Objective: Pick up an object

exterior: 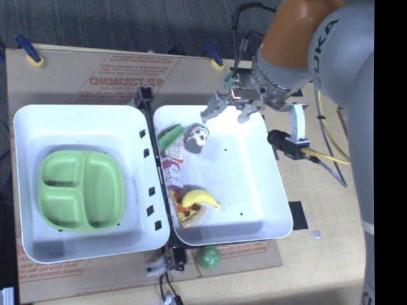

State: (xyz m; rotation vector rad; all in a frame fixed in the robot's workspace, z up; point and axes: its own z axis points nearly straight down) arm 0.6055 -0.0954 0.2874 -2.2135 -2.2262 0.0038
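Several objects lie untouched in the right bin (270,189): a banana (202,199), a small cup (196,138) and a green piece (169,135). Nothing is picked yet. The end effector (230,108) hangs spread wide and empty, the cup just below-left of it.

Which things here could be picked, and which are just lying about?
Candidates, in the right bin: banana, pizza toy, green piece, cup, red-and-white packet. The tool is above the bin's far edge.

Lying about: green tray in the left bin, green ball on the bench, blue clamps.
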